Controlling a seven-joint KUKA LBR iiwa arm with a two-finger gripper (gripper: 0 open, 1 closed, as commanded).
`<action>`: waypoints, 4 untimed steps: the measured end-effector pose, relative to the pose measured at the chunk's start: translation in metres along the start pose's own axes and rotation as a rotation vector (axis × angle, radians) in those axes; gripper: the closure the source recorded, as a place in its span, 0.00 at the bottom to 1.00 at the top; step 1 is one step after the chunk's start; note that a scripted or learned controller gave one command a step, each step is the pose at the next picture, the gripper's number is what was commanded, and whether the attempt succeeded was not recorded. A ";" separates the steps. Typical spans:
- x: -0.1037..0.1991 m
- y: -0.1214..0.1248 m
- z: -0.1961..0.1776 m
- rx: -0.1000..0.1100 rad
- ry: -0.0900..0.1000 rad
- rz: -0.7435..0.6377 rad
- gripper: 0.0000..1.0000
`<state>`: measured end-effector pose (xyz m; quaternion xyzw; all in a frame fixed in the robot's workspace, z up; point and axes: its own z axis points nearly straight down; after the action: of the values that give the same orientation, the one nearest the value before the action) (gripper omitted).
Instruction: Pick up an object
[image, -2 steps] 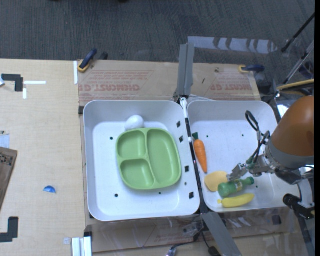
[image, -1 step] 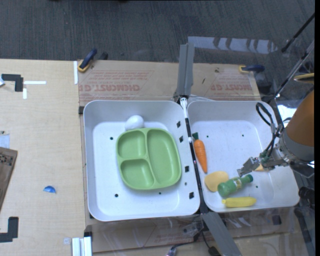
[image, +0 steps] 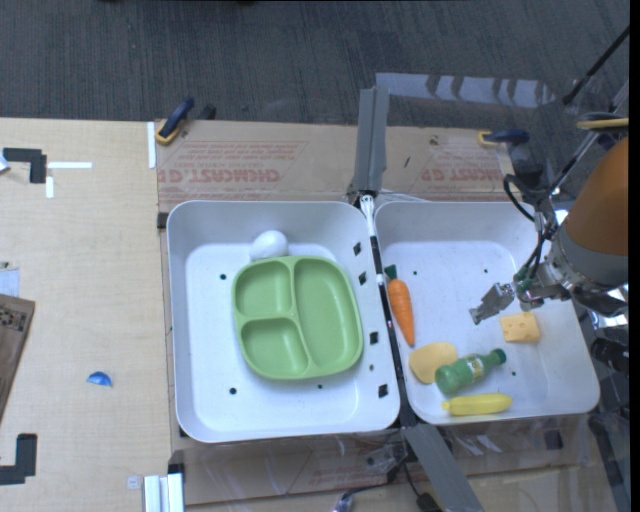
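one carrot (image: 401, 309) lies lengthwise, leafy end seemingly up-frame

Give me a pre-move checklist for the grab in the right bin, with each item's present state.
1. Gripper over the right bin: ok.
2. Nothing between the fingers yet: ok.
3. Cheese close beside the gripper, lying apart from other items: ok.
4. Fingers centred over the cheese: not ok, they sit to its left.
5. Bottle free to lift alone: not ok, it touches the yellow round piece.
6. Carrot clear of the bin's wall: cannot tell.
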<state>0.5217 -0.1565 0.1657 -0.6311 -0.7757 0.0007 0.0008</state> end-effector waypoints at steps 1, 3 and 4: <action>0.039 -0.037 0.075 -0.001 0.001 -0.214 0.00; 0.026 0.031 0.075 0.000 -0.001 0.010 1.00; 0.026 0.031 0.075 0.000 -0.001 0.010 0.00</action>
<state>0.5469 -0.1243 0.0908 -0.6350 -0.7725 0.0008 0.0004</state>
